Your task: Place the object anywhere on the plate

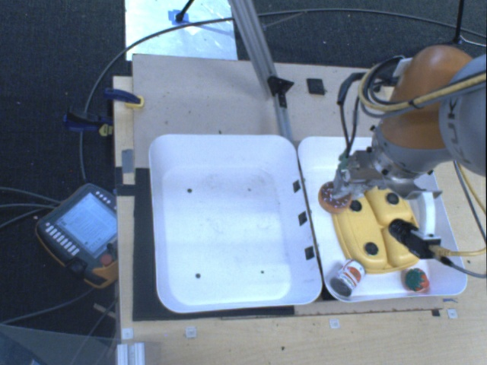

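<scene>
Over the right bin (456, 284), the gripper (344, 188) sits low beside a donut-like object (332, 198) at the yellow plate's (373, 234) left edge, apparently positioned for placing; contact is unclear. Finger spread cannot be told.

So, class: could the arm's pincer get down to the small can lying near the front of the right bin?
Probably yes. The can lies on its side on bare bin floor, apart from the yellow plate, with nothing over it. The pincer hovers nearby, above the doughnut.
</scene>
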